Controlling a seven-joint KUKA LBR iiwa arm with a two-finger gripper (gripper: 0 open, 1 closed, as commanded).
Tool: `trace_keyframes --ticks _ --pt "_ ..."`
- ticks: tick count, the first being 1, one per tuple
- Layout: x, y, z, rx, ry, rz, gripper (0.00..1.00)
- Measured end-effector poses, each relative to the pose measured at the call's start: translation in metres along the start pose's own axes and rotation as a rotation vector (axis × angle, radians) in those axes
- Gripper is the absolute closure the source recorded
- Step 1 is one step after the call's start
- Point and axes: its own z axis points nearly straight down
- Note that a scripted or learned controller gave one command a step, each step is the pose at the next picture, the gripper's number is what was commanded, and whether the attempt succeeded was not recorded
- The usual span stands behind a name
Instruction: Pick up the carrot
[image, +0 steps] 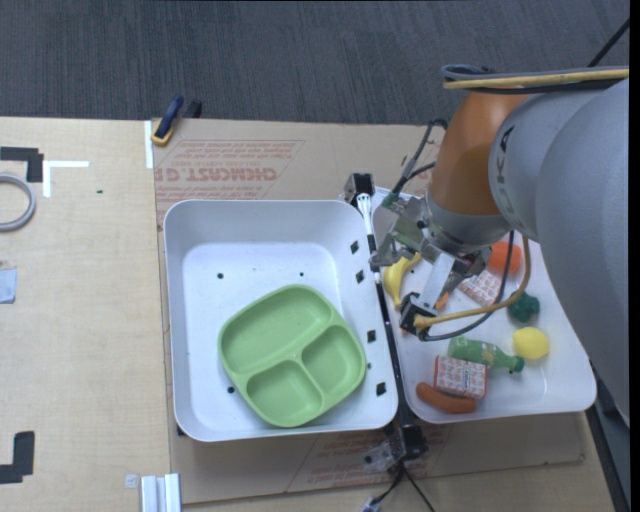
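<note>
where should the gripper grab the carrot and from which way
Only the carrot's orange end shows, at the right bin's far side, the rest behind the wrist. Probably grip across that narrow body, coming straight down. The packet crowds its near side, so keep the fingers off it.

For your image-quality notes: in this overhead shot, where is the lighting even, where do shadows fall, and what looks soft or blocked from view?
Camera view: lighting is even and diffuse, with no harsh glare on the left bin; the green tray casts a faint shadow; the arm looms large and slightly soft, covering part of the right bin; the carrot is partly hidden behind it.
</note>
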Motion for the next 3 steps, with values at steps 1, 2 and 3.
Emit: trace_keyframes --ticks 1,2,3 --pt "-0.0585 0.0255 -0.0001 0.000 0.000 -0.134 0.00" --pt "-0.0585 0.0255 -0.0001 0.000 0.000 -0.134 0.00" --pt "-0.0585 0.0255 -0.0001 0.000 0.000 -0.134 0.00"
